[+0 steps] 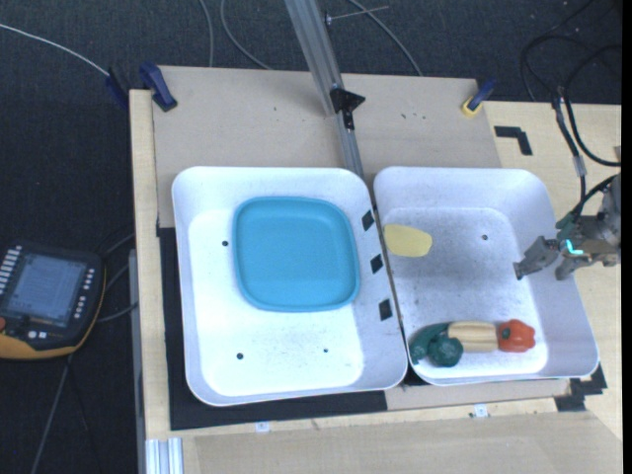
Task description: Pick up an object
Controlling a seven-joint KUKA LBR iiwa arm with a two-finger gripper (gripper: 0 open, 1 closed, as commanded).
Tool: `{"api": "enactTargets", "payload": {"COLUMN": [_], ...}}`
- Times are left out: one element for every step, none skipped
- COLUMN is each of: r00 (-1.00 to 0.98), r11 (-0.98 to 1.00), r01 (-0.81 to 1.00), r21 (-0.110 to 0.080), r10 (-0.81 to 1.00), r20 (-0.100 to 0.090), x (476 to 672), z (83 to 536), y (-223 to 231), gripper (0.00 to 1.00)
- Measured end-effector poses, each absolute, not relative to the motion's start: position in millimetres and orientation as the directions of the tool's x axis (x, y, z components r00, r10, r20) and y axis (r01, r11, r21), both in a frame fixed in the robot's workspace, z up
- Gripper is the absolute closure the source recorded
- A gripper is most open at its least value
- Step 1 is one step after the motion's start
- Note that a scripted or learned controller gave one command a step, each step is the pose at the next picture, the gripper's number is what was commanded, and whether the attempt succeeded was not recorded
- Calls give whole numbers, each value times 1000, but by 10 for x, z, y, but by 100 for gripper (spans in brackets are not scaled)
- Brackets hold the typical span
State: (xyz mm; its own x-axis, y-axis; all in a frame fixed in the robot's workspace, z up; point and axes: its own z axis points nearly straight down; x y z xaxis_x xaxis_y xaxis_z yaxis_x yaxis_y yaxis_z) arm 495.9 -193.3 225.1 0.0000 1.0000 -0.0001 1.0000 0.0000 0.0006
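Observation:
The right bin (513, 191) holds a flat yellow piece (407, 240) near its left wall. Along its front edge a dark green lump (437, 348), a tan cylinder (473, 336) and a red tomato-like toy (515, 336) lie in a row, touching. My gripper (543, 268) hangs over the bin's right side, above and right of that row. It is open, its two dark fingers spread with nothing between them. About a hand's width separates it from the red toy.
The left bin (202, 265) carries a light blue square plate (296, 253). A metal pole (321, 47) slants down to the gap between the bins. Cables (573, 117) trail at the back right. A teach pendant (44, 294) lies off the bench at left.

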Motion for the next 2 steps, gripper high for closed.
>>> {"api": "enactTargets", "payload": {"r00": [0,-1], "r11": [0,1], "r01": [1000,1000], "r21": [0,-3], "r10": [1000,1000], "r20": [0,1], "x": [4959,4959], "z": [2250,1807], "y": [-1933,-1860], "gripper": [0,0]}}
